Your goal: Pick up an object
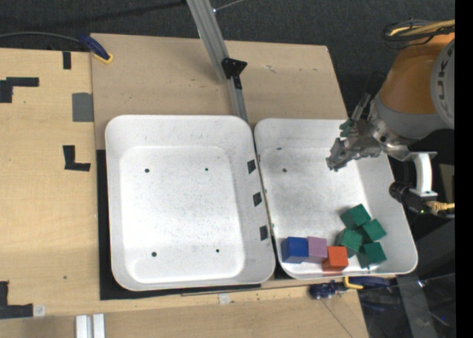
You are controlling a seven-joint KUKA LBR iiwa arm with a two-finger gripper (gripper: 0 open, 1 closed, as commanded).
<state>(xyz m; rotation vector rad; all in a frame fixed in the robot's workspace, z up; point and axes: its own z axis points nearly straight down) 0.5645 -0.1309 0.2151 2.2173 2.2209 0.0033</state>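
Small blocks lie together in the near right corner of the right bin [295, 144]. They are a blue block [295, 248], a lilac block [317, 248], an orange block [337, 257] and several green blocks [362, 231]. My gripper [338, 157] hangs over the far right part of this bin, well behind the blocks and apart from them. Nothing shows between its fingers.
The left bin [118, 181] stands beside the right one on the wooden bench. A slanted metal pole [207, 15] with a black clamp [233, 69] comes down to the bins' far edge. A blue clip [96, 46] lies at the back left.
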